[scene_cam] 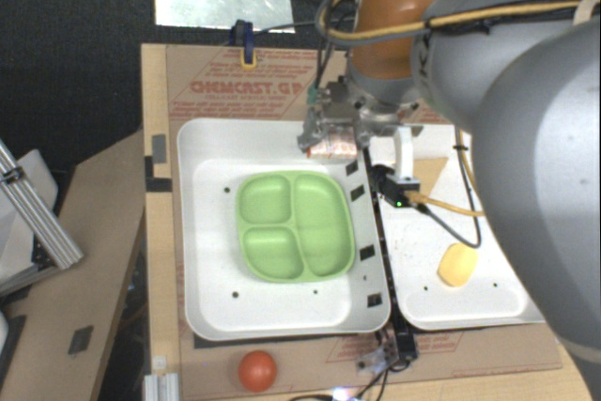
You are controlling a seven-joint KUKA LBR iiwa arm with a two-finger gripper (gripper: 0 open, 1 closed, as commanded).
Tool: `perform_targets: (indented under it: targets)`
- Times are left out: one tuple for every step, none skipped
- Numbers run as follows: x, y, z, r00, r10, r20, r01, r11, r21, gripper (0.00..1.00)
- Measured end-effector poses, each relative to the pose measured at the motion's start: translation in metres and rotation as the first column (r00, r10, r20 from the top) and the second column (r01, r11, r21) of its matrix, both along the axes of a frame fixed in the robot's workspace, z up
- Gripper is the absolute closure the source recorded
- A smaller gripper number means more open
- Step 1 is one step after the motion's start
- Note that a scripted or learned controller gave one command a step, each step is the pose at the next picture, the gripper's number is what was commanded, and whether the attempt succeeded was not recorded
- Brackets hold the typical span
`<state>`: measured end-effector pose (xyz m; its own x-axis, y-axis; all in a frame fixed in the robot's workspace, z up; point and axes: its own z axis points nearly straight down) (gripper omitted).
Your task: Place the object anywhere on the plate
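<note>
A light green plate (296,225) with several compartments lies in the middle of the left bin (211,296). My gripper (331,138) hangs over the far right corner of that bin, just beyond the plate's far edge. A small pinkish thing (331,149) shows right under the gripper, blurred; I cannot tell whether it is held. A yellow rounded object (457,265) lies in the right bin (488,305), near its front.
The divider between the bins (376,239) runs below the gripper. A red ball (257,370) sits on the cardboard in front of the left bin. A metal frame (38,211) stands at the left. Cables (451,207) trail over the right bin.
</note>
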<state>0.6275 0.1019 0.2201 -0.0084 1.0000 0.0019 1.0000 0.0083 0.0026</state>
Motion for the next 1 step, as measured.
perform_targets:
  targets:
    - [0.0105, 0.0182, -0.0029, 1.0, -0.002, 0.0, 0.002, 1.0, -0.001, 1.0]
